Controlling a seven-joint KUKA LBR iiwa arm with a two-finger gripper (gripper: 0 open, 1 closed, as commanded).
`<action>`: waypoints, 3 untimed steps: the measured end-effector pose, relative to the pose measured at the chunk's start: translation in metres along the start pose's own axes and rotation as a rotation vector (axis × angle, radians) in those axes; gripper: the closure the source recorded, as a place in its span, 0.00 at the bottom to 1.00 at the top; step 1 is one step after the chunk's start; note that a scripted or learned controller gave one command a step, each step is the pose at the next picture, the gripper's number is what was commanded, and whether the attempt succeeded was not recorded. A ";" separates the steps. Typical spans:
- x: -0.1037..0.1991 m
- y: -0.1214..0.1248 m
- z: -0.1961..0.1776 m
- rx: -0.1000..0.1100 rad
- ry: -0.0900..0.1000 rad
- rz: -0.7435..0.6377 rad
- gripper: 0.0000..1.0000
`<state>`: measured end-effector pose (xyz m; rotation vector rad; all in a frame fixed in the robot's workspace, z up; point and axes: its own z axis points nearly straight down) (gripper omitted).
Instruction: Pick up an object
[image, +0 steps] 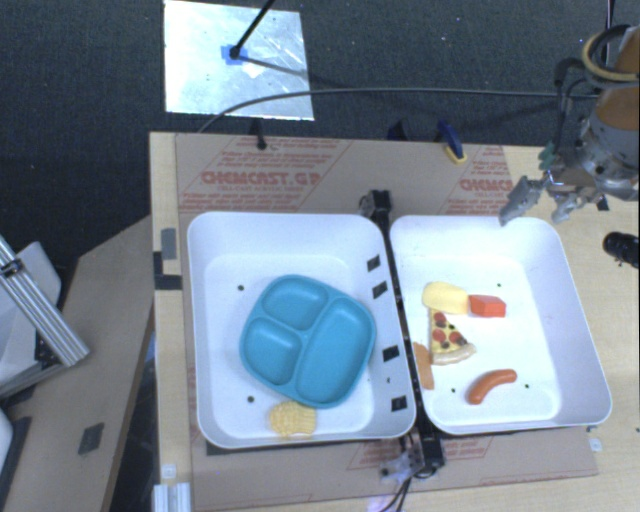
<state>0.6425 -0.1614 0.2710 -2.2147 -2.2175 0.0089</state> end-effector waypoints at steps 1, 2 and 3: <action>0.000 0.002 -0.007 -0.011 -0.002 -0.002 0.00; -0.005 0.001 0.053 -0.008 -0.002 0.000 0.00; -0.005 0.007 0.115 -0.008 -0.002 -0.001 0.00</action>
